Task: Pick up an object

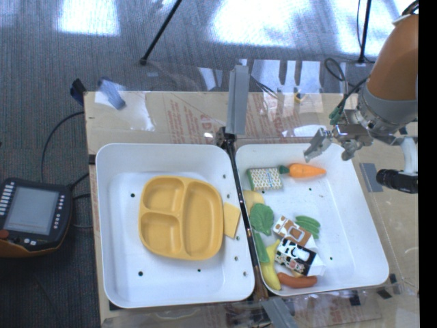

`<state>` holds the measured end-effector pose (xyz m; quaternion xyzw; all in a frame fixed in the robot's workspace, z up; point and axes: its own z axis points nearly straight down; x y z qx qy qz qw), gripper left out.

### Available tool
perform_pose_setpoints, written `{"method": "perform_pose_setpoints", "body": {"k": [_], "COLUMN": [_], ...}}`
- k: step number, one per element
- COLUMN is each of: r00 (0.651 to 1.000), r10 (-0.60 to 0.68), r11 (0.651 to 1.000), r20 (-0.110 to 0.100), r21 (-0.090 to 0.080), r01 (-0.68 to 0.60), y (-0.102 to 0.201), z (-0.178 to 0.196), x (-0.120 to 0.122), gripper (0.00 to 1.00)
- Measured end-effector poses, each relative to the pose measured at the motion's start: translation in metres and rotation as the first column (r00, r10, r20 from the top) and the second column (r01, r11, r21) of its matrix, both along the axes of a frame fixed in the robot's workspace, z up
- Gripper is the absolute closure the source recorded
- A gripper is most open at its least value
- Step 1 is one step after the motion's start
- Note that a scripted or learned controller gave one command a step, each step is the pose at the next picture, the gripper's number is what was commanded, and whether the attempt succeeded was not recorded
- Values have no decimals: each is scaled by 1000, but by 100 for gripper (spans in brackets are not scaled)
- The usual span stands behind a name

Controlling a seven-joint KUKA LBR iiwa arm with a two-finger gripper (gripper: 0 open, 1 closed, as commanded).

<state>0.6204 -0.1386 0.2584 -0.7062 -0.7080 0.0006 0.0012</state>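
Two white bins sat side by side on the bench. The left bin (116, 183) held a yellow divided tray (181, 217), three compartments showing, lying flat near the middle, with a pale yellow wedge (231, 221) tucked against its right edge by the divider.

Over to the right bin (355, 231), and that one was busy! Near the top lay a carrot (305, 171), orange body with a green leafy end. Its long axis ran nearly level across the view, green end pointing left, the tapered orange tip pointing right. Just beside its green end sat a small patterned block (265, 178), touching or nearly so.

Lower down along the left wall, a cluster: a green leafy piece (261, 219), a banana (271, 268) curving down along the wall, a brown and white box (292, 229), a green pepper-like piece (308, 223), a black and white carton (296, 256), and a red sausage-like piece (298, 281) at the bottom. They were crowded together, several touching.

And the gripper (331, 147)! It hung over the right bin's top edge, above and just right of the carrot, its two fingers spread apart, one reaching left, one nearer the wrist, with nothing between them. The carrot lay on the bin floor, apart from the fingers.
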Motion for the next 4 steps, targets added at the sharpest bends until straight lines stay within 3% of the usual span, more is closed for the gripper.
{"method": "perform_pose_setpoints", "body": {"k": [1, 2, 3, 4], "r00": [947, 922, 922, 914], "r10": [321, 388, 388, 405], "r11": [947, 922, 922, 914], "r20": [4, -9, 2, -8], "r21": [-2, 8, 0, 6], "r01": [-321, -388, -388, -405], "y": [-34, -14, -15, -7], "z": [37, -142, -134, -172], "x": [21, 20, 24, 21], "gripper": [0, 0, 0, 0]}}
